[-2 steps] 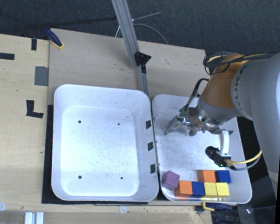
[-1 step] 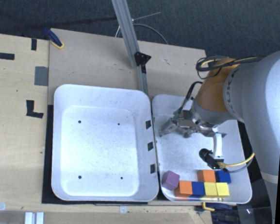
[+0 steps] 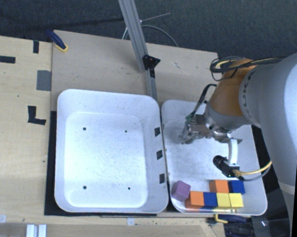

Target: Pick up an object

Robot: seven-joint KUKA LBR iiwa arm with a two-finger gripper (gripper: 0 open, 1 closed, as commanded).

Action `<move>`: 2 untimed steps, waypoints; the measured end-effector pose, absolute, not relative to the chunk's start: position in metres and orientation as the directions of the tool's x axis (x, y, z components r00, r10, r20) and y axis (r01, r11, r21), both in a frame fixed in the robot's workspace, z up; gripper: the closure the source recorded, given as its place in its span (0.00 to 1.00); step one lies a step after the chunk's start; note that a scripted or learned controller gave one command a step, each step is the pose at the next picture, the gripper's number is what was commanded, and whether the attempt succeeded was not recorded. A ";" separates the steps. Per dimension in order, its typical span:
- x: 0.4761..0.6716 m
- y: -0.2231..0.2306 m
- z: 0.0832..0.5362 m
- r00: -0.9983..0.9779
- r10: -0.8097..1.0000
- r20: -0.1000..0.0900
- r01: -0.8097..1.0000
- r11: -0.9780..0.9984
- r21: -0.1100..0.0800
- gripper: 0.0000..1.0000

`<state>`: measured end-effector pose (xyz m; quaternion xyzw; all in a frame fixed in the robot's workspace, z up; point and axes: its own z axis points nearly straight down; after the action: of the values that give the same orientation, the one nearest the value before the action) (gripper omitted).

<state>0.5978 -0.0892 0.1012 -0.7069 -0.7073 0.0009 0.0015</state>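
A left bin (image 3: 67, 103) fills mid-frame, touching a right bin (image 3: 172, 110) at centre right. Both sit on a tan bench (image 3: 12, 145) marked with black tape (image 3: 32, 114) and a grey patch (image 3: 44, 79) at left. A blue-yellow clamp (image 3: 57, 40) lies upper left. A grey pole (image 3: 133, 24) slants from the top centre.

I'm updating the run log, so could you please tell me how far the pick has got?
Nothing looks done yet: the small purple cube and the orange, blue and yellow blocks all lie at the near edge of the right white bin. The pincer hangs above that bin's bare floor, apart from them. Reaching, grasping and lifting remain.
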 end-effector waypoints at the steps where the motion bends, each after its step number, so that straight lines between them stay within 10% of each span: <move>1: 0.616 0.039 0.196 -0.010 1.000 0.004 1.000 0.010 0.005 1.00; 2: 0.614 0.033 0.192 -0.002 1.000 -0.001 1.000 0.002 -0.002 0.00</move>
<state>0.6142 0.0330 0.1917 -0.7064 -0.7078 0.0012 0.0001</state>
